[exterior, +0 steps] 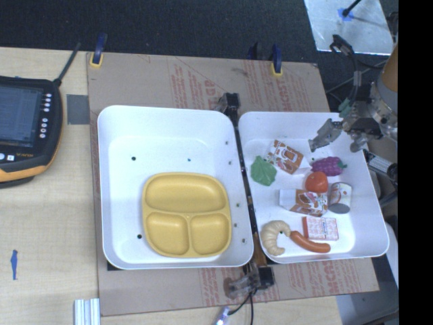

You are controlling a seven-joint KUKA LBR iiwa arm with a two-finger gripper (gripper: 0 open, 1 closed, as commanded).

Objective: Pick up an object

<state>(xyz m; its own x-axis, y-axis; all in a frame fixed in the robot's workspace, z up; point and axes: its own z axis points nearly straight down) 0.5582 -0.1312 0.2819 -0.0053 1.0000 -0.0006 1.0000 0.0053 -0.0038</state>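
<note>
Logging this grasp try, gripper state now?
Gripper: cannot tell; it hangs over the right bin, above the grapes, nothing visibly between it.

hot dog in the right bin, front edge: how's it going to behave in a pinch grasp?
The hot dog looks like a smooth, thin cylinder, so it will probably roll or slip sideways. It looks like a toy, likely light and stiff. One end seems to touch the croissant, which may crowd the claw.

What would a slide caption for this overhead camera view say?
Gripper hovers over right bin of toy food; yellow tray in left bin.
</note>
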